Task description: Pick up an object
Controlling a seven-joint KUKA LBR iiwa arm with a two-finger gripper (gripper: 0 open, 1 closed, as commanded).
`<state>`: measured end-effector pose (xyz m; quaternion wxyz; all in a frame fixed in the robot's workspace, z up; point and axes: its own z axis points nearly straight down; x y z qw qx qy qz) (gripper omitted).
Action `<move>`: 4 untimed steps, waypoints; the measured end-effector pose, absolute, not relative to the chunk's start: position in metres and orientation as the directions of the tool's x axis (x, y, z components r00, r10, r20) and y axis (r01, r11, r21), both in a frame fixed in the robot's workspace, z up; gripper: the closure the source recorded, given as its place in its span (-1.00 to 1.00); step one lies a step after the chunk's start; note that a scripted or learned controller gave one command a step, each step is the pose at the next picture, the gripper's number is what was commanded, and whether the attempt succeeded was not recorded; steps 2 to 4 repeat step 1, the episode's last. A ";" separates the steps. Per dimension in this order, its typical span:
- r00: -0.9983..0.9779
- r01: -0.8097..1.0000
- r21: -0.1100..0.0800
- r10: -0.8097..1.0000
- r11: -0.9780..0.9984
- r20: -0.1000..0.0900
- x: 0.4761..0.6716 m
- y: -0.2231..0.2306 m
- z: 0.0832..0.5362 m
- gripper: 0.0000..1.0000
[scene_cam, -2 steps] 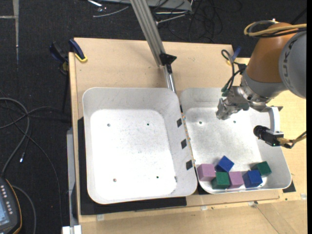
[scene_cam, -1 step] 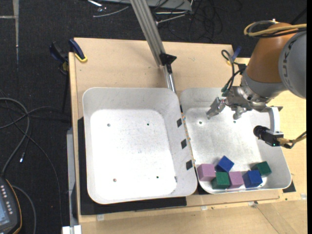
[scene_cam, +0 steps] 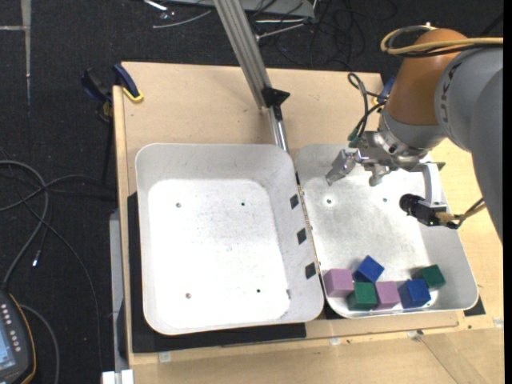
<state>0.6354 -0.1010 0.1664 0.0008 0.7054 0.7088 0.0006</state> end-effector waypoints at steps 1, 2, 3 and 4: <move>-0.006 1.000 0.006 1.000 0.006 0.000 0.667 -0.081 0.198 -1.00; -0.006 1.000 0.006 1.000 0.006 0.000 0.667 -0.081 0.198 -1.00; -0.006 1.000 0.006 1.000 0.006 0.000 0.667 -0.081 0.198 -1.00; -0.006 1.000 0.006 1.000 0.006 0.000 0.667 -0.081 0.198 -1.00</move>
